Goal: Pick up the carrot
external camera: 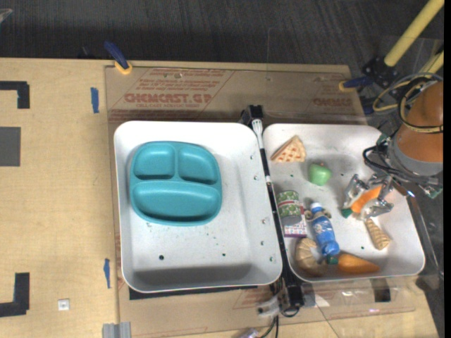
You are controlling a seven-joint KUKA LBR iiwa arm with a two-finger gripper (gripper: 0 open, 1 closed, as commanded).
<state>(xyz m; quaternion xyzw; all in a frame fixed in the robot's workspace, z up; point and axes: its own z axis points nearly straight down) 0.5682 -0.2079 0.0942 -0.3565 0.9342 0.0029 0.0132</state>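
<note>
Fingers [367, 197] closed on small carrot [363, 200], carrot partly hidden, arm cropped right.

A teal plate [175, 182] sits in a white bin [141, 259]; the carrot [365, 198] is orange.

Even, diffuse overhead lighting renders both white bins [190, 273] brightly, with mild glare on their floors and only soft, short shadows beneath the teal tray [176, 182] at left of centre. The dark floor across the top of the frame stays dim and low in detail. Focus is moderate throughout; small items at right of centre appear slightly soft, and straight edges bow faintly toward the frame's borders.
</note>
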